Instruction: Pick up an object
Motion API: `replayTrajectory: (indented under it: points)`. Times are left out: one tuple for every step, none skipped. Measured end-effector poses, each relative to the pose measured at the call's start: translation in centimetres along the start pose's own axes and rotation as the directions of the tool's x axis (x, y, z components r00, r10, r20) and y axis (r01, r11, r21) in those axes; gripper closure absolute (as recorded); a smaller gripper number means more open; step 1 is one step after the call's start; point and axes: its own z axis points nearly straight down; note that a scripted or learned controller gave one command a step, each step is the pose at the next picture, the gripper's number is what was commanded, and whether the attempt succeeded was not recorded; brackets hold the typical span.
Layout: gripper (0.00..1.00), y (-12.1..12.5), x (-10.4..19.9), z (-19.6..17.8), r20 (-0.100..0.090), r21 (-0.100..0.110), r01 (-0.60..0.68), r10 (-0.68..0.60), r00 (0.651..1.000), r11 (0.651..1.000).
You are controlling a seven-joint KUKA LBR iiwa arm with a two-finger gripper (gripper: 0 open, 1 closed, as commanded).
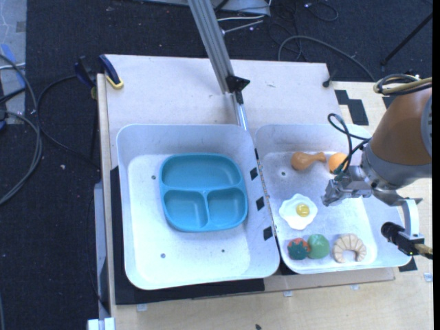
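Blue divided tray point(204, 199) sits in left bin point(137, 205). Right bin point(271, 177): fried egg point(298, 210) centre; drumstick point(307, 159) above it; green ball point(317, 245), croissant point(349, 247) below-right. Gripper point(335, 190) just right of egg, low over the bin floor; claw state — can't tell.

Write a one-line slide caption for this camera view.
Gripper hovers in the right bin beside a fried egg toy; blue divided tray in the left bin.

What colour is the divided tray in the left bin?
Light blue all over, no pattern; the divided tray shows clearly in the camera view, lying flat in the left bin.
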Motion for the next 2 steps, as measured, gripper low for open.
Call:
replayTrajectory:
  points:
    - [1.0,-0.7,-0.3,-4.7,0.001,-0.001,-0.001,0.001,1.0,1.0]
    - [1.0,-0.5,-0.3,-9.8,0.001,-0.002,0.001,-0.001,1.0,1.0]
